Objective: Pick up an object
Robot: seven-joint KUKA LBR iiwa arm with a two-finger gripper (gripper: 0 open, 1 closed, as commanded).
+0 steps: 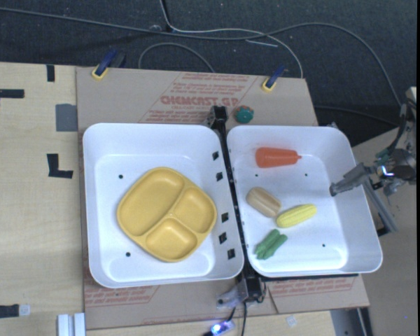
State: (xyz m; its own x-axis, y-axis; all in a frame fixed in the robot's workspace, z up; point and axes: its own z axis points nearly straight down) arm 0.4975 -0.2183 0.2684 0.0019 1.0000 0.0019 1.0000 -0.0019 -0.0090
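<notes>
The right bin (357, 250) holds an orange carrot (276, 157) at the back, a tan bread roll (264, 201) in the middle, a yellow corn cob (296, 215) beside it and a green pea pod (270, 244) toward the front. My gripper (344, 183) reaches in over the bin's right rim, its grey tip above the bin floor to the right of the corn and apart from every object. Nothing is visibly held.
The left bin (101, 187) bears a yellow divided plate (166, 213). A black divider with clips (227, 187) runs between the bins. A small teal object (245, 114) lies on the cardboard behind them. Cables cross the dark floor at the back.
</notes>
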